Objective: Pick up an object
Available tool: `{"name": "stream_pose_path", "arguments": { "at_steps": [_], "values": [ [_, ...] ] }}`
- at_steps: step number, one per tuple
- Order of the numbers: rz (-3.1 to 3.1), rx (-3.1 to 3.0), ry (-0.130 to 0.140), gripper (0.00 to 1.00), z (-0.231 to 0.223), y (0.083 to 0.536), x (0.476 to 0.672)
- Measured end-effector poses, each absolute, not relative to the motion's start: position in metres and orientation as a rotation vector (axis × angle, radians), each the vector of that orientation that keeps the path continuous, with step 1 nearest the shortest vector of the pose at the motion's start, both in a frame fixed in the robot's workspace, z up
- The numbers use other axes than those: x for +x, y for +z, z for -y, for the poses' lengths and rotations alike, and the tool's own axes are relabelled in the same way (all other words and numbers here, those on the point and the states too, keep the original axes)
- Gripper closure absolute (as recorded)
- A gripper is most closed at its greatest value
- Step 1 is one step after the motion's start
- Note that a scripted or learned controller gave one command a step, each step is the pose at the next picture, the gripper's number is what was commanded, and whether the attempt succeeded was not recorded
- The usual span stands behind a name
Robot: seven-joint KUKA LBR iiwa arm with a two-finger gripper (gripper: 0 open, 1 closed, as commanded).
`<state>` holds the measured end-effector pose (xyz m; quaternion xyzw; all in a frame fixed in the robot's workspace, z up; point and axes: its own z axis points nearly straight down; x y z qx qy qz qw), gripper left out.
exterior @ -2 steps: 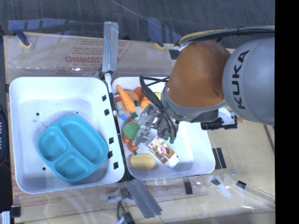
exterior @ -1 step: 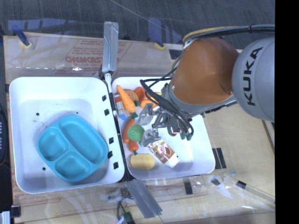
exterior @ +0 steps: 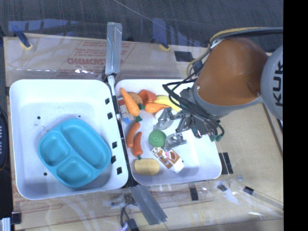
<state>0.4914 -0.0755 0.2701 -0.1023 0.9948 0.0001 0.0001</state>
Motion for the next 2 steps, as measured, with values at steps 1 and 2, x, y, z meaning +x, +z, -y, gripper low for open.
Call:
{"name": "stream_pose_path", "arguments": {
  "at_steps": [1, 2],
  "values": [
    [-3.088, -0.612, 0.005, 1.0, 0.1049, 0.1773, 0.5119],
    [-3.085, -0.612, 0.004, 0.0, 0.1049, 0.1785, 0.5125]
  ]
}}
